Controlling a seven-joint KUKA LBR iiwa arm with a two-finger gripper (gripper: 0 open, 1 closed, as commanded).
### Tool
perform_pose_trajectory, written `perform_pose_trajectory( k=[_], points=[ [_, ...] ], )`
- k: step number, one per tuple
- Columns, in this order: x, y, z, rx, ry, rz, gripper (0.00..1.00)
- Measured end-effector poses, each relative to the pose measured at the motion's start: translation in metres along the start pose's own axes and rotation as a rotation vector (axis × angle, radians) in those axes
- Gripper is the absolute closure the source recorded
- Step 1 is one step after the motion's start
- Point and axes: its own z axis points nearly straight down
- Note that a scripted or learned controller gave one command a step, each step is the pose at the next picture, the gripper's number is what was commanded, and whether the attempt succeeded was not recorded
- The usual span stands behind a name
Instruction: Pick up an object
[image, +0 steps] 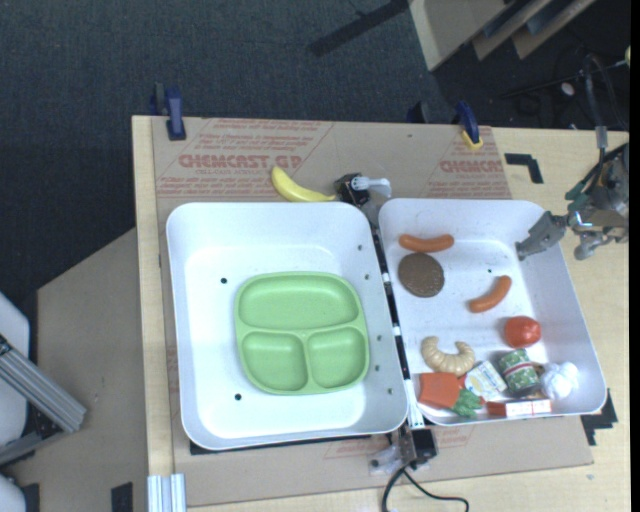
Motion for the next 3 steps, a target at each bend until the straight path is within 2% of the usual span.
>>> perform_pose_trajectory(
  k=[1,2,3],
  points=[
    [-0.004,0.017,0.107,0.004,0.002,0.0,0.0],
    [-0.003,0.033,0.187,0.004,0.002,-0.002,0.0],
    [-0.003,0.033,0.173,-0.001,0.001,0.0,1.0]
  ],
)
